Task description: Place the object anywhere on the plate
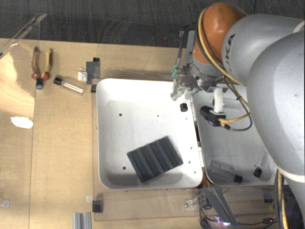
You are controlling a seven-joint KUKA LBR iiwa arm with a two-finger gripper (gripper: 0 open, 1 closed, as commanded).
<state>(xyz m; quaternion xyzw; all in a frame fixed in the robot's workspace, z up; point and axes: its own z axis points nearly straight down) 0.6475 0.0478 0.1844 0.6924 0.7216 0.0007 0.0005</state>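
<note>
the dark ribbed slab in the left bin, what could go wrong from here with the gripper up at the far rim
1. The gripper sits at the left bin's far right corner, well away from the dark ribbed slab near the front wall, so a straight descent would likely hit bare floor.
2. It hangs close over the rim between the bins, so it might clip it.
3. The slab lies flat and wide, so a grasp may slip.

You can make out only part of dark lettering on the grey robot arm point(267, 56); it is not readable.
</note>
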